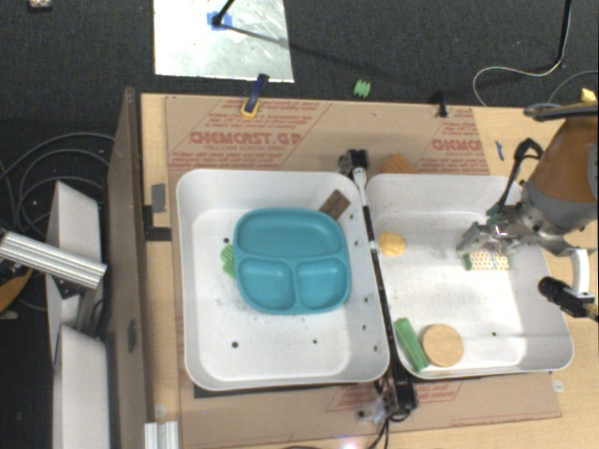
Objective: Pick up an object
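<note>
While the arm point(569, 171) reaches in from the right, its jaws point(484, 241) hang over the right bin point(524, 340), just above a small dotted yellow piece point(490, 261); whether they are wide or narrow I cannot tell; a pale yellow lump point(392, 244) lies near that bin's left wall; a round tan disc point(443, 345) touches a green stick point(409, 343) at the front; the left bin point(201, 344) holds a teal 3-part tray point(290, 260); both bins sit on the bench point(309, 124).
</note>
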Action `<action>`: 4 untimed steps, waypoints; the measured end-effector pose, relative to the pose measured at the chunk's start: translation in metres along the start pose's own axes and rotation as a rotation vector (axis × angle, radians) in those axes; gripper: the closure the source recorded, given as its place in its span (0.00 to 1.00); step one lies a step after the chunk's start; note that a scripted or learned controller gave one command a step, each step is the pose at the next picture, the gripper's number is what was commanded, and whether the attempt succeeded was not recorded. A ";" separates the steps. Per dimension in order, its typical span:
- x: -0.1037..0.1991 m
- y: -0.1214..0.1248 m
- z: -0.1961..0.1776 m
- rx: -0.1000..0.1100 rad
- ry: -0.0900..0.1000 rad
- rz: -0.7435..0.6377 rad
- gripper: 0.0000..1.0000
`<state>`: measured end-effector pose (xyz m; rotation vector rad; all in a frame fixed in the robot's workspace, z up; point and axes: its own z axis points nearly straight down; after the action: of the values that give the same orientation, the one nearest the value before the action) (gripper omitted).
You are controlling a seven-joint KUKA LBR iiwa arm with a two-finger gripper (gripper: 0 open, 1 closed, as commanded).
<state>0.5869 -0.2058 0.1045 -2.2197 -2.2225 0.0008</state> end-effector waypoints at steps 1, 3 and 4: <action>-0.001 0.002 -0.013 -0.006 -0.001 0.000 1.00; 0.000 0.048 -0.009 -0.004 -0.001 -0.003 0.00; -0.001 0.003 -0.034 -0.002 -0.001 0.001 0.00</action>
<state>0.5900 -0.2073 0.1380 -2.2228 -2.2228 0.0000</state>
